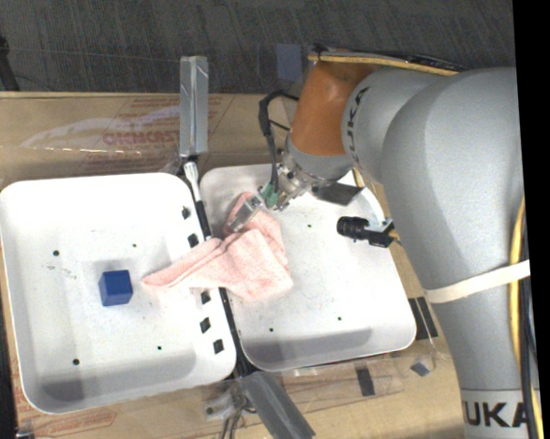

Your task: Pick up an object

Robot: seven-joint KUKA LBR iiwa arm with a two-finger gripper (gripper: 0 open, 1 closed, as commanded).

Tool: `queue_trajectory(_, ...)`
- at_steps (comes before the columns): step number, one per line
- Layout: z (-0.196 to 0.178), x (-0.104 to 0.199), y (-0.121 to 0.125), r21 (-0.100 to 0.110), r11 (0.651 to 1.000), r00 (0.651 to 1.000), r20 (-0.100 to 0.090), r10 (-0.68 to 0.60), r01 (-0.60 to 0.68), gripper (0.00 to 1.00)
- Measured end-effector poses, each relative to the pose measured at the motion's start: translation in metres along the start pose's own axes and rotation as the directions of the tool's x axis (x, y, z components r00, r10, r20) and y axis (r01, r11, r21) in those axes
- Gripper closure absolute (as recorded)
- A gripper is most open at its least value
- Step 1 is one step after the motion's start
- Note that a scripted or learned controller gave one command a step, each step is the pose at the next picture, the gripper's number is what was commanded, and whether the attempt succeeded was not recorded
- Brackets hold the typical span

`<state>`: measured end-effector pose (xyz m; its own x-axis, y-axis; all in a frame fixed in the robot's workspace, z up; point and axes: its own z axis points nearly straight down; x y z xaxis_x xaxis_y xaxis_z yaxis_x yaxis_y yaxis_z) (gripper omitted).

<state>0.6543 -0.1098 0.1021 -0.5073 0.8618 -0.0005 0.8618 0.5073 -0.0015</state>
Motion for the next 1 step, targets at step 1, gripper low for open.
queue_trajectory(1, 0.0000, 0.0000, 0.0000, 0.000, 1.000, 1.000, 0.000, 0.000, 0.000, 0.00)
